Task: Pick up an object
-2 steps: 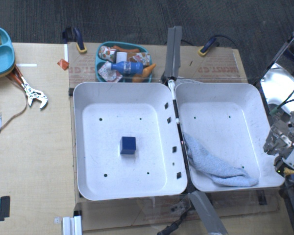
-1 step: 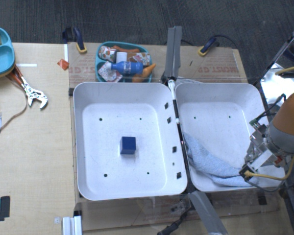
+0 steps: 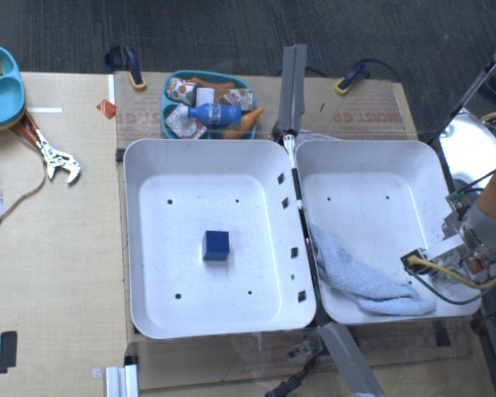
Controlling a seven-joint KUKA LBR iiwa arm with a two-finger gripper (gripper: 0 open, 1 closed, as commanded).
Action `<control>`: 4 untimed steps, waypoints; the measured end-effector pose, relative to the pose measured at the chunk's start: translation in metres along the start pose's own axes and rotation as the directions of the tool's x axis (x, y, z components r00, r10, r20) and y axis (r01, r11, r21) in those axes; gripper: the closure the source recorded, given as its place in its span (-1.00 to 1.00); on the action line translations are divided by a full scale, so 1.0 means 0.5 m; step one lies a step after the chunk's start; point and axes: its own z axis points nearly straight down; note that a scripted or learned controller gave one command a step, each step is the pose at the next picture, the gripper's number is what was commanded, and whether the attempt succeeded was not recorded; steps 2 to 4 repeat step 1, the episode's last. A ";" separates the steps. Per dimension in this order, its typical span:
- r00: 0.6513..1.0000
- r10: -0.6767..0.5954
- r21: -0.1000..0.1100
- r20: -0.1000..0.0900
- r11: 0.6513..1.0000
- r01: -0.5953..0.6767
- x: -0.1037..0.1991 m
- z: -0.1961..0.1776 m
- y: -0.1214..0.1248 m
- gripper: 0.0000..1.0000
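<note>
I have the end effector (image 3: 465,259) sitting at the outer edge of the near bin (image 3: 372,172), low over the rim on the side the arm reaches in from. From this slant I cannot tell whether it is wide or narrow, and I see nothing in its grip. The closest candidate is the pale blue cloth (image 3: 355,278), crumpled against that bin's camera-side wall. Its nearest fold lies just beside the end effector, on the side toward the bins' shared wall. It lies bunched and low because it is limp, so I judge a pinch on a raised fold to be the way in, though it may slip. The other candidate, the blue cube (image 3: 217,246), rests flat on the floor of the far bin (image 3: 256,188), well apart from the end effector, beyond the cloth and across the shared wall. It stands alone with open floor all round, which makes it the cleaner grasp but the longer reach. Farther off on the tabletop (image 3: 58,263), a teal tub (image 3: 167,98) of odds and ends and a wrench (image 3: 59,165) lie outside both bins, and I take them as no part of this job. The pick is not yet made.
</note>
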 end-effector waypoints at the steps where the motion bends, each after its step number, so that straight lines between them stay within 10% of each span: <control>1: 1.000 -0.005 0.000 0.001 1.000 0.005 0.000 0.000 0.000 1.00; 4: 1.000 -0.005 0.000 0.001 1.000 0.005 0.000 0.000 0.000 1.00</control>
